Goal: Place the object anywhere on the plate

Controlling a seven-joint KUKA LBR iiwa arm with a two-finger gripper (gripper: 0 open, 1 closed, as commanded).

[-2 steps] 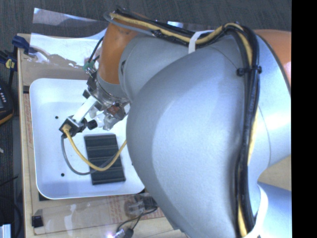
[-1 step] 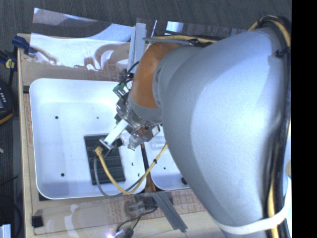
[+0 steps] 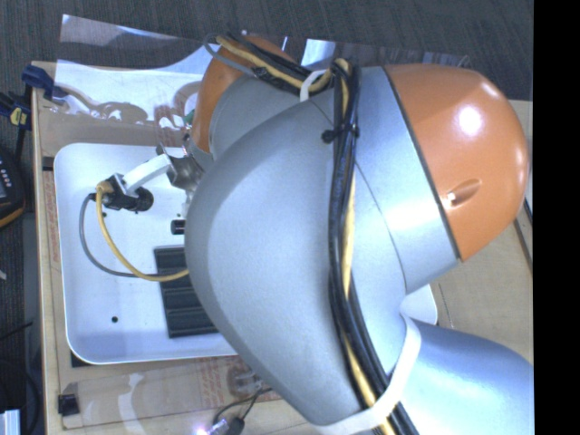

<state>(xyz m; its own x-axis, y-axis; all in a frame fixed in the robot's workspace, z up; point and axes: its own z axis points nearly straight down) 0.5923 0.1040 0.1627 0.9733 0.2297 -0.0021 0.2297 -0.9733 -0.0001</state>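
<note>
Arm (image 3: 299, 243) above white bin (image 3: 72, 243), dark ribbed block (image 3: 181, 302) partly behind it.

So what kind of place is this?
Most likely a robot lab or workshop, not a home. A big grey and orange arm reaches over a white bin, and the bin sits on a plain wooden bench.

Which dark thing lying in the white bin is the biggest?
The ribbed dark slab, half hidden under the arm; the black speck left of it is tiny.
</note>
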